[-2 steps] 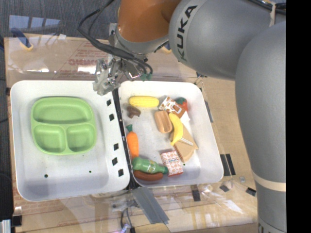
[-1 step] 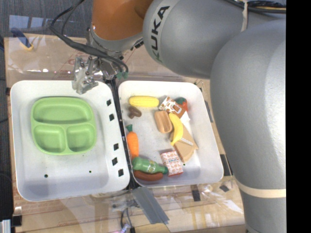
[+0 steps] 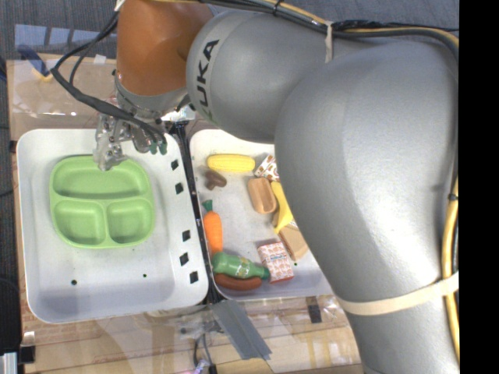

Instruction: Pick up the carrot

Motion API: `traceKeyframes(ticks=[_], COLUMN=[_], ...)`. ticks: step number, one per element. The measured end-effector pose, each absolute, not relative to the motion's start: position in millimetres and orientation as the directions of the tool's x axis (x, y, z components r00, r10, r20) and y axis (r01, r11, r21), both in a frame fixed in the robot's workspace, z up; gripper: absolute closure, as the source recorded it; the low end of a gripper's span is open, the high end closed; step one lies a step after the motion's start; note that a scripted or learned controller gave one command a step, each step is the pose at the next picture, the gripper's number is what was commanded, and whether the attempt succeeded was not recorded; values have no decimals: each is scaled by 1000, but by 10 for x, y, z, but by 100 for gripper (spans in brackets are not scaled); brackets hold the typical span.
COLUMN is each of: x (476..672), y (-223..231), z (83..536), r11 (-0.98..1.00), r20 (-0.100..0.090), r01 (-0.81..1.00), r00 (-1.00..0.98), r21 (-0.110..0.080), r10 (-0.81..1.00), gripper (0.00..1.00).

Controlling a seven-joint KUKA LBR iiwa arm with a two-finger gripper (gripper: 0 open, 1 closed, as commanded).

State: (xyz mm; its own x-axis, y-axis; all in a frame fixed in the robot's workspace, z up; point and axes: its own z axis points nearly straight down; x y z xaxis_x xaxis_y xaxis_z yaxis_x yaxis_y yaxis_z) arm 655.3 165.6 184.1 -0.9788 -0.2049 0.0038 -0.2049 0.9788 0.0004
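The carrot point(image 3: 212, 229) is orange with a small green top. It lies lengthwise in the right bin point(image 3: 308, 285), close against that bin's left wall. My gripper point(image 3: 110, 156) hangs over the left bin point(image 3: 47, 287), above the far edge of a green divided plate point(image 3: 101, 201). It is well to the left of the carrot, across the wall between the bins. Nothing shows in the gripper.
Around the carrot in the right bin lie a yellow corn cob point(image 3: 231, 163), a small brown piece point(image 3: 214, 180), a tan bread-like piece point(image 3: 263, 195), a banana point(image 3: 282, 213), a pink packet point(image 3: 276, 261) and a green bottle point(image 3: 240, 267). The arm's bulk covers that bin's right side.
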Motion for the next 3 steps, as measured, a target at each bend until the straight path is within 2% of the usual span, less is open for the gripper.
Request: traceKeyframes(ticks=[1,2,3], x=[6574,6563,6558], y=[454,1055,1752], z=[1930,1791,1533], r11=[977,992,998], r20=[0,1,-2], r01=[-212,-129,63], r00=[-977,-992,-998], r21=[-3,1,2], r10=[-212,-129,63], gripper=[100,100,100])
